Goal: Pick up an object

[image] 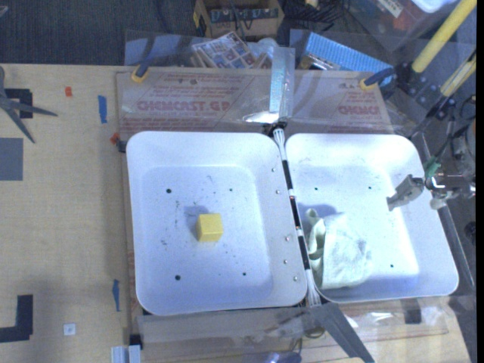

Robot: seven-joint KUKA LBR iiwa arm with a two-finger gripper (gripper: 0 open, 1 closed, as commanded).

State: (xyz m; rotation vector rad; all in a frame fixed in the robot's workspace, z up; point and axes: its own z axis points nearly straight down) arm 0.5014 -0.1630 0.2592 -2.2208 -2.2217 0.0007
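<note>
I see a yellow cube (pixel 210 227) lying near the middle of the left bin (pixel 151 157), clear of its walls. In the right bin (pixel 363 153) a crumpled white cloth (pixel 340 252) lies against the left wall, toward the near edge. The gripper (pixel 406 190) sits over that bin's right edge, well apart from both objects. It looks small and blurred from here, so I cannot tell how it is set; nothing appears in its grasp.
</note>
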